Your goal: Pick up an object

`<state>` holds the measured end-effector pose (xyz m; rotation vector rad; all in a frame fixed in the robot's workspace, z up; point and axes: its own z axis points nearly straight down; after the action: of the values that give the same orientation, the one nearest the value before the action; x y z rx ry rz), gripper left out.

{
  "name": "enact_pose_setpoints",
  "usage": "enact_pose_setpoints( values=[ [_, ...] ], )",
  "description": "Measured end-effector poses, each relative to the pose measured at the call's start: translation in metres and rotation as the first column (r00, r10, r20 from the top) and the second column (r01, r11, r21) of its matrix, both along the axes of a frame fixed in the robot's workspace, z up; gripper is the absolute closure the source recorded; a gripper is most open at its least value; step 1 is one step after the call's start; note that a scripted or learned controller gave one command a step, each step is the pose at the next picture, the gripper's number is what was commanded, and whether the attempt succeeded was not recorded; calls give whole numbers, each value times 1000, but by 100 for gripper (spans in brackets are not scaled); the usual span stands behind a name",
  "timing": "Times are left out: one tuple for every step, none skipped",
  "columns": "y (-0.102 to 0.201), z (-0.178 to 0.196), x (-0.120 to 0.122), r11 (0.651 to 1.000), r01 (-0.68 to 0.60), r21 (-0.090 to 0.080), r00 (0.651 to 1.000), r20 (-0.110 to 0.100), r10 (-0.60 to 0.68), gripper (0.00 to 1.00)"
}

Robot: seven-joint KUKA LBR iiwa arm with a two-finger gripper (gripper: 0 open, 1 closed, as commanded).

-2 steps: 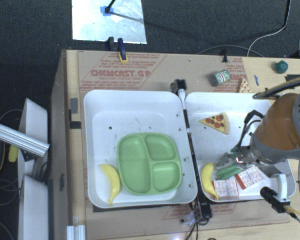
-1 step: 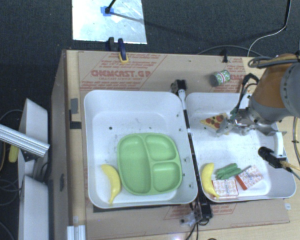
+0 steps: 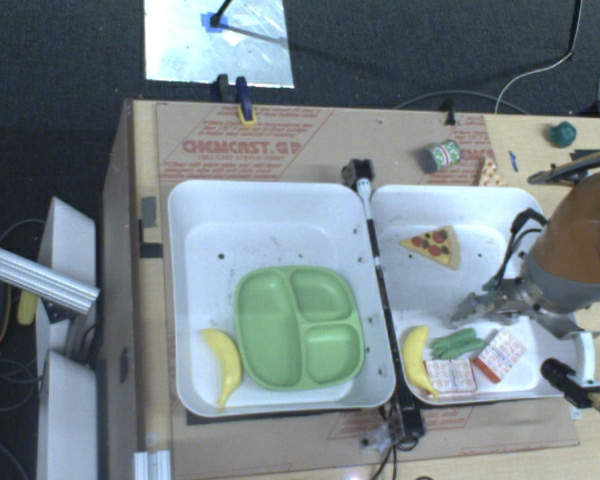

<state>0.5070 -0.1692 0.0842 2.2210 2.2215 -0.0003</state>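
Red lettering reading "CHEMCAST GP" [image 3: 242, 148] marks the tabletop [image 3: 310, 133]. The hand [image 3: 477, 306] hovers low in the right bin [image 3: 480, 200], just above the green bean pod [image 3: 457, 344]; its grip cannot be made out. Nearby lie a pizza slice [image 3: 432, 245], banana [image 3: 414, 354] and two cracker packs [image 3: 450, 375]. The left bin [image 3: 260, 203] holds a green divided plate [image 3: 299, 326] and another banana [image 3: 223, 365].
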Motion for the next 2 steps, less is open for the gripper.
enact_pose_setpoints(
  values=[
    [-37, 143, 110, 1000, -4, -2, 1000, 6, 4, 0],
    [18, 75, 111, 1000, -5, 1, 1000, 0, 5, 0]
  ],
)
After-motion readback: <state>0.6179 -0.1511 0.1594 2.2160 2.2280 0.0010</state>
